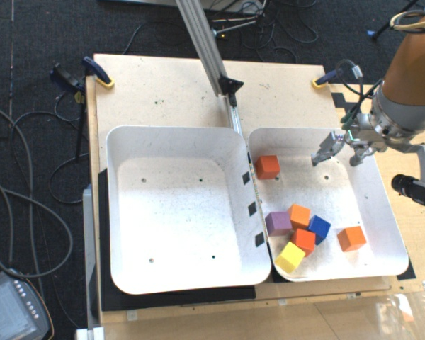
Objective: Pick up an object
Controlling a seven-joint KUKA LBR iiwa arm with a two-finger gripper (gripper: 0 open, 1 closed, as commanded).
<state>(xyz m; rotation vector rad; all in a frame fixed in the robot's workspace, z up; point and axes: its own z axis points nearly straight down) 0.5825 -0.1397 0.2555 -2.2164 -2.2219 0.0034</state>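
1. Over the right bin, near its far right corner, the arm reaches in from the right with its orange band uppermost and the grey wrist below it.
2. At the wrist's end the gripper hangs above the bin floor, its two fingers spread apart, with nothing between them.
3. Beneath and to the left of the gripper, a lone orange-red block sits near the bin's left wall, apart from the rest.
4. Nearer the front edge lies a tight cluster: a purple block, an orange block, a blue block, a red-orange block and a yellow block, each touching or just beside its neighbour.
5. To the right of that cluster, another orange block stands on its own by the right wall.
6. Beside this bin, the left bin shares the middle wall.
7. Across the bench behind the bins, a slanted metal rail runs down to the gap between them, and cables trail over the dark floor around the bench.
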